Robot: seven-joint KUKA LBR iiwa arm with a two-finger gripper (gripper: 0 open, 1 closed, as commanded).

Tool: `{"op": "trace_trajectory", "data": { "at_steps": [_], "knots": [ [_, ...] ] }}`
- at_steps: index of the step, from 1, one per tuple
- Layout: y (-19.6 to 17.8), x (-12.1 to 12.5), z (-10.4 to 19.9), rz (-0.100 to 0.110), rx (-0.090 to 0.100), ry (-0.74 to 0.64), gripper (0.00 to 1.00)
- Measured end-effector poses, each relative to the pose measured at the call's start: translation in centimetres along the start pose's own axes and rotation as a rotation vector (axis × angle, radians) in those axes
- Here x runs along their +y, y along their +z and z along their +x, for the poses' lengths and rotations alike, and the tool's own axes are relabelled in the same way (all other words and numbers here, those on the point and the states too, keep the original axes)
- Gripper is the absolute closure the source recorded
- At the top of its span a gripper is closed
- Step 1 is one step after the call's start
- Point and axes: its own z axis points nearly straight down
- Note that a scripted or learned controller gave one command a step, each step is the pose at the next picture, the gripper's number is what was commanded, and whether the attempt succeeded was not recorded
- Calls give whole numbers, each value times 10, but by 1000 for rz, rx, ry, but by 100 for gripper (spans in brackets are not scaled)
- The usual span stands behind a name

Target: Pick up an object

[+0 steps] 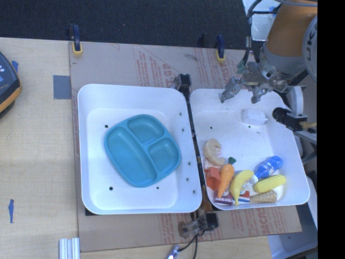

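My gripper [243, 93] hangs over the far end of the right bin [215, 109], its two fingers spread apart with nothing between them. A small white object [254, 116] lies on the bin floor just in front of and to the right of the fingertips. Toy food is piled in the near end of this bin: a beige shell-like piece [214, 152], a carrot [226, 178], a banana [240, 184], a corn cob [269, 184], a blue piece [268, 167] and a red piece [212, 175].
The left bin [91, 134] holds a blue divided plate [142, 149]. A black clip [184, 82] sits at the far end of the wall between the bins. Blue and yellow clamps [76, 39] pin the cardboard at the back. A dark device [8, 82] lies at the far left.
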Motion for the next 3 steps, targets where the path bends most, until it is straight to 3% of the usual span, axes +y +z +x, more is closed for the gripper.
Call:
{"op": "trace_trajectory", "data": {
  "at_steps": [1,2,3],
  "knots": [
    [-66,-16,-107,-3,0,4,0],
    [26,13,-35,1,1,0,0],
    [17,-75,15,1,0,0,0]
  ]
}}
